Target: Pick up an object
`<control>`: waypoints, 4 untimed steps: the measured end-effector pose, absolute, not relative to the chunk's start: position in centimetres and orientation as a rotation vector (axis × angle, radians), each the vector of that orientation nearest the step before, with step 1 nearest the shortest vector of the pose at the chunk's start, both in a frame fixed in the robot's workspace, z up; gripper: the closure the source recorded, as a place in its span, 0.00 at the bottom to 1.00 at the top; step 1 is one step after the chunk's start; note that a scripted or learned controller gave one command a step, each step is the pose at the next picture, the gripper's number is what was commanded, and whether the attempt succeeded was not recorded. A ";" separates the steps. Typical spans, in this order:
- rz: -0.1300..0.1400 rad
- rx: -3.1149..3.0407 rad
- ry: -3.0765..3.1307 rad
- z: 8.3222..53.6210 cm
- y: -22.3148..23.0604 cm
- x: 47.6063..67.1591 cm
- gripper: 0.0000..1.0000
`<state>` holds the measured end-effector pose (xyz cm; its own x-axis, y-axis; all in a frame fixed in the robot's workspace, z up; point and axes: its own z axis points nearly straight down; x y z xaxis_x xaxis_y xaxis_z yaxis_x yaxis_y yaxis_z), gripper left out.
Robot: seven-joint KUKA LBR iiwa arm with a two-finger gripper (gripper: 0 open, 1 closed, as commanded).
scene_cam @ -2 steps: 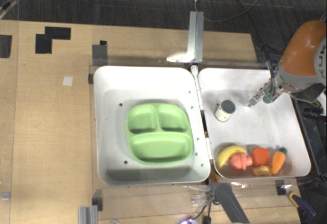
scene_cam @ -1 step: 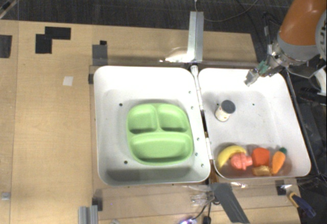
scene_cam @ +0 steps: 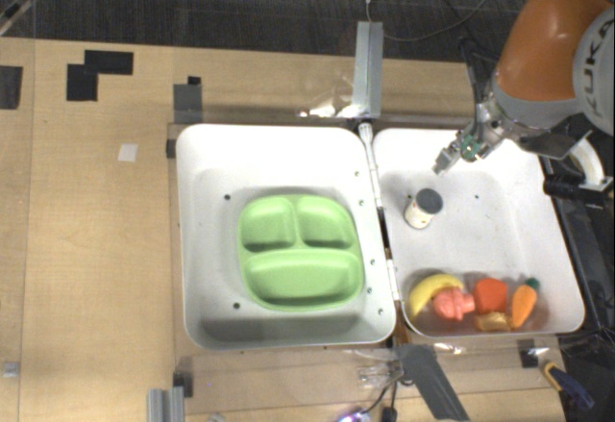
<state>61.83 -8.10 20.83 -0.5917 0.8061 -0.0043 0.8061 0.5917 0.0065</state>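
Observation:
My gripper (scene_cam: pixel 457 157) hangs over the back part of the right bin (scene_cam: pixel 538 218), open with nothing between its fingers. A small white cup-like object with a dark top (scene_cam: pixel 421 209) stands in the bin's middle, a little in front and left of the gripper. Along the bin's front wall lie a yellow banana (scene_cam: pixel 430 290), a pink toy (scene_cam: pixel 454 306), a red toy (scene_cam: pixel 490 292) and an orange carrot (scene_cam: pixel 523 305). The gripper is well apart from these.
The left bin (scene_cam: pixel 207 218) holds a green divided plate (scene_cam: pixel 300 250). A raised rim (scene_cam: pixel 375 218) separates the two bins. The arm's orange band (scene_cam: pixel 548 36) looms over the back right corner. Cables run behind and to the right of the bins.

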 end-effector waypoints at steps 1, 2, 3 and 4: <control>0.006 1.220 2.884 28.4 -7.8 63.7 1.00; 0.006 1.411 2.801 18.6 -4.0 60.6 1.00; 0.007 1.718 2.621 21.3 -7.8 65.2 1.00; 0.006 1.581 2.707 18.7 -6.3 66.1 1.00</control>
